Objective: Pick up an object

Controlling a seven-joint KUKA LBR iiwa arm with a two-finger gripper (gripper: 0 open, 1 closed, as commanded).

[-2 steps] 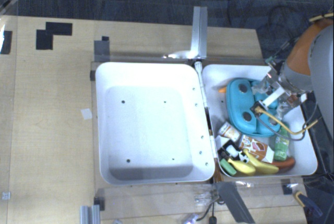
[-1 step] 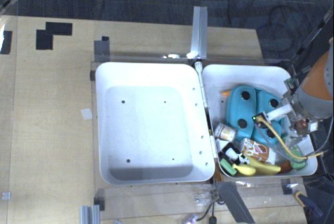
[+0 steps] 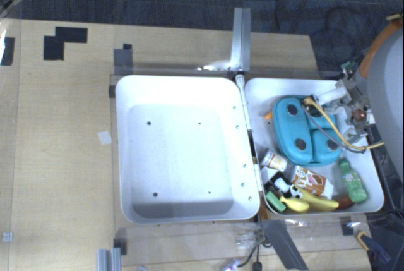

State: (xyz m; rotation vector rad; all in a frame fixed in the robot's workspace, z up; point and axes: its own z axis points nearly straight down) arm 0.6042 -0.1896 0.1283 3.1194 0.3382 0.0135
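Note:
The right bin [image 3: 259, 99] holds a heap of objects. A large teal plastic piece [image 3: 295, 131] with dark round holes lies in its middle. A green bottle [image 3: 352, 181] lies at the near right, and a yellow banana [image 3: 310, 203] rests along the near wall. Beside the banana are a brown-and-white carton [image 3: 311, 180], a small can [image 3: 274, 160] and a black-and-white item [image 3: 279, 186]. My gripper [image 3: 334, 127] is low over the teal piece's right edge, on the grey arm [image 3: 386, 83] coming in from the right.
The left bin [image 3: 183, 213] stands beside the right one and shares a middle wall with it. A metal post [image 3: 242, 42] rises at the far end of that wall. A small orange piece [image 3: 267, 117] lies by the teal piece's left side.

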